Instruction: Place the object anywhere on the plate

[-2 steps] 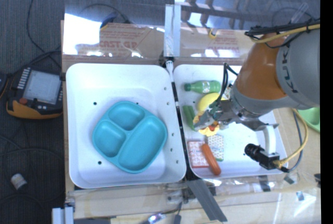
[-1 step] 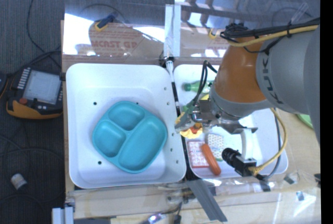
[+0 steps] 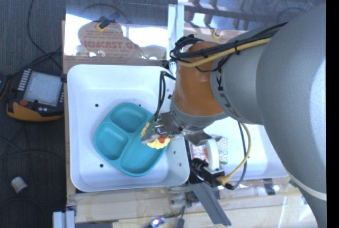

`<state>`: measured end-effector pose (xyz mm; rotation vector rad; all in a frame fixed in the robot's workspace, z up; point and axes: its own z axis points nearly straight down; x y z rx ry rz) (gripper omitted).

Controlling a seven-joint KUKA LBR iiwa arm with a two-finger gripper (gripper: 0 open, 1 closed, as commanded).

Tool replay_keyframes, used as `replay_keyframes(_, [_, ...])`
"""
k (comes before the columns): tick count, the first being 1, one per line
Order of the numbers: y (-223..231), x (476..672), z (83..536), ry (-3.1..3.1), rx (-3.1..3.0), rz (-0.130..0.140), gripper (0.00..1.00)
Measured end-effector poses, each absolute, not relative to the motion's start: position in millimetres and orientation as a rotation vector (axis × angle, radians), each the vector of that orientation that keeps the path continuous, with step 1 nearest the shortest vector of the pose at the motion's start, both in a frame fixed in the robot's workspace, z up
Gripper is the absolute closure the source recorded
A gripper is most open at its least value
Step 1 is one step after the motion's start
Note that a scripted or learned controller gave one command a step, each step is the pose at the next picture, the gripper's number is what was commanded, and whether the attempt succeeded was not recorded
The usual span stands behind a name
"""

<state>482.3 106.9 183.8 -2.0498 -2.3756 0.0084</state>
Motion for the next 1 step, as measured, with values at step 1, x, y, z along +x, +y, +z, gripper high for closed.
replay_keyframes(1, [106.6, 482.5, 183.9, -2.375, -2.051, 0.008, 0.00])
